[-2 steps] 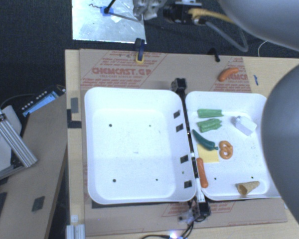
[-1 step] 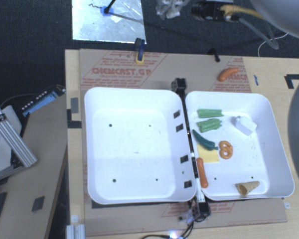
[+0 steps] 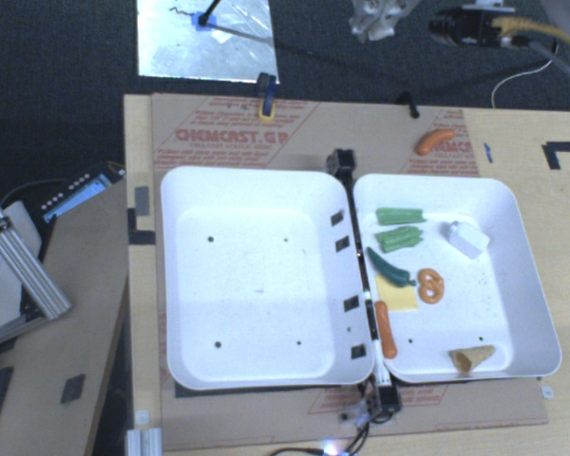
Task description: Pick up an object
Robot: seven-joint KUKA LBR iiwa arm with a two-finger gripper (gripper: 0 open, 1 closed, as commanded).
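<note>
The right bin [image 3: 527, 283] holds several small items. Two green pieces [image 3: 399, 216] [image 3: 399, 238] lie near its far left, with a dark green pod [image 3: 391, 267] and a yellow square [image 3: 397, 294] just below them. An orange pretzel [image 3: 429, 285] sits beside the yellow square. A white block [image 3: 465, 239] lies mid-bin, an orange sausage [image 3: 386, 331] runs along the left wall, and a tan cone [image 3: 471, 356] is at the near edge. My gripper [image 3: 382, 15] hangs high beyond the bench's far edge, well away from all of them, with nothing visibly in it.
The left bin [image 3: 171, 255] stands beside the right one, with black clips [image 3: 340, 162] along the seam. Another orange sausage [image 3: 435, 142] lies on the board behind the right bin. A yellow clamp [image 3: 266, 98] and a shiny metal sheet [image 3: 204, 27] are at the far left.
</note>
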